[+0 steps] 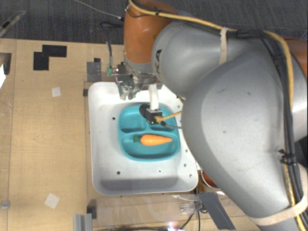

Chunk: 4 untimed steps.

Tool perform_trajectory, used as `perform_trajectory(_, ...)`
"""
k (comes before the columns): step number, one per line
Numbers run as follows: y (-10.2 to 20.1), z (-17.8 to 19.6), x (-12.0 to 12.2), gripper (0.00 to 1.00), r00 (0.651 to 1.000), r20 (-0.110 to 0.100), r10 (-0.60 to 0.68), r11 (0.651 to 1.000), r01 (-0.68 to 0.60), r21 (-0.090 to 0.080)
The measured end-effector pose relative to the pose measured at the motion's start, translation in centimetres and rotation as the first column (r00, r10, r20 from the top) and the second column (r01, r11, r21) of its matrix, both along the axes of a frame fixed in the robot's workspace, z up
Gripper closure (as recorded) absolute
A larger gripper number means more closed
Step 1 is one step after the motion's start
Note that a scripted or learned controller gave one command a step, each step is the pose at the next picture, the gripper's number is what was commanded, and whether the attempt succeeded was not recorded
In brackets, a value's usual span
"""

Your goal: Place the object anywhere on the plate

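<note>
Down onto a pale wood bench (pixel 43 143), with a white bin (pixel 103 148) at frame centre and a teal plate (pixel 127 123) inside. In the plate's lower compartment: carrot (pixel 155 139), lying crosswise (probably light, stiff, a bit slick; best taken across the thick middle). Over the bin's upper edge: gripper (pixel 131 88), opening impossible to tell, nothing seen held. Tight beside the bin walls; freer room toward the bin's lower end.

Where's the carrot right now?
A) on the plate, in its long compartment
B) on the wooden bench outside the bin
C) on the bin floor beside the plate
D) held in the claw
A: the carrot lies flat in the long compartment of the teal plate, which sits inside the white bin.
</note>
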<state>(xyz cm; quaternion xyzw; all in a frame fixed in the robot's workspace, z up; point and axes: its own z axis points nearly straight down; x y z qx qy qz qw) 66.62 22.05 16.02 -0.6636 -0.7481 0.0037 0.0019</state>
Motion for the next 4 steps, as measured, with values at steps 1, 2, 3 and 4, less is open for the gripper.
perform_trajectory(1, 0.6, 7.6, 0.4, 1.00, 0.985, 0.016, -0.172, 0.985, 0.172, 0.008)
perform_trajectory(2, 1.4, -0.9, -3.2, 1.00, 0.993, 0.005, -0.121, 0.993, 0.121, 0.002)
perform_trajectory(3, 1.5, -0.6, -3.1, 0.00, 0.993, 0.010, -0.121, 0.993, 0.121, 0.005)
perform_trajectory(4, 1.5, -0.6, -3.1, 0.00, 0.993, 0.010, -0.121, 0.993, 0.121, 0.005)
